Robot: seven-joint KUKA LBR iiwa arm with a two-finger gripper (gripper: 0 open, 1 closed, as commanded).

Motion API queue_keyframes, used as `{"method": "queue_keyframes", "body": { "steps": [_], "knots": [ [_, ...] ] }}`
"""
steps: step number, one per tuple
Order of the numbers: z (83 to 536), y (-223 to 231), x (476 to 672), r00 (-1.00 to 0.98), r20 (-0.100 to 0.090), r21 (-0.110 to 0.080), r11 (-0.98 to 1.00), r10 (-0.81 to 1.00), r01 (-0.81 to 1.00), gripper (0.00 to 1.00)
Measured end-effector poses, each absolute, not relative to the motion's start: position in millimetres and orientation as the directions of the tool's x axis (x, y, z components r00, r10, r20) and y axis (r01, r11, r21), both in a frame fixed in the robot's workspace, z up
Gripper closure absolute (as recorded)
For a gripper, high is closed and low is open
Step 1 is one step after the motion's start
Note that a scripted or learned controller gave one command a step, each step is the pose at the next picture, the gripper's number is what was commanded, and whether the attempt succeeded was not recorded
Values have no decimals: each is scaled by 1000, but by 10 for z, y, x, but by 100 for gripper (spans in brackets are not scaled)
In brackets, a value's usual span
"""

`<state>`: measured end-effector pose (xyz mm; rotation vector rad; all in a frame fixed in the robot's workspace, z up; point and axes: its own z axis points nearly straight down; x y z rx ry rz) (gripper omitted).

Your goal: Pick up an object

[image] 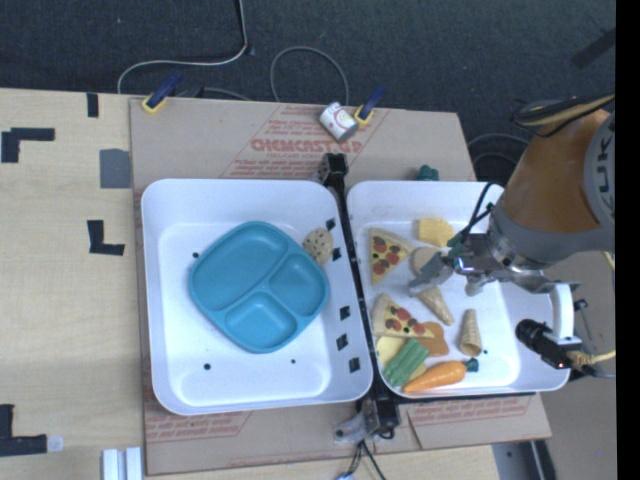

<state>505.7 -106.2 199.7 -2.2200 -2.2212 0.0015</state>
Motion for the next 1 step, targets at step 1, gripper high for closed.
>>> {"method": "queue_keyframes", "body": {
  "steps": [1],
  "knots": [
    [1543,-1482,5552,1,-1,-3,-1,1000,1000,0]
  ]
}}
